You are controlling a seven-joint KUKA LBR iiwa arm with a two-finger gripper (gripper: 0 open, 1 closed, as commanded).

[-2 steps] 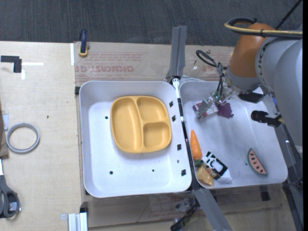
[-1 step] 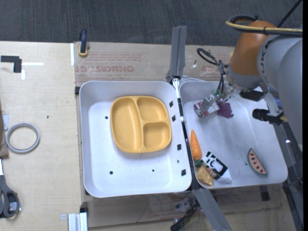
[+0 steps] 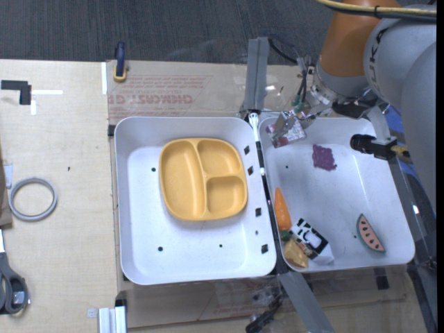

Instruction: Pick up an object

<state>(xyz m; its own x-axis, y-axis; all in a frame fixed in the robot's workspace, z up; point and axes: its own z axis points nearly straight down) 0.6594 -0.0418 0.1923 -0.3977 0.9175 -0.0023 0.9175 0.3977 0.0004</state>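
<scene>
The arm (image 3: pixel 388 40) is seen above the right bin (image 3: pixel 399 207); its jaws' (image 3: pixel 290 125) state cannot be told. A yellow plate (image 3: pixel 203 179) lies in the left bin (image 3: pixel 135 207). Grapes (image 3: pixel 323 157), watermelon slice (image 3: pixel 370 233), carrot (image 3: pixel 282 209) lie in the right.

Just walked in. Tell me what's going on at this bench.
A robot arm reaches in over the right bin, its gripper near the bin's far left corner. That bin holds a purple grape bunch, a watermelon slice, a carrot and a black and white packet. The left bin holds a yellow divided plate. Nothing looks lifted yet.
</scene>
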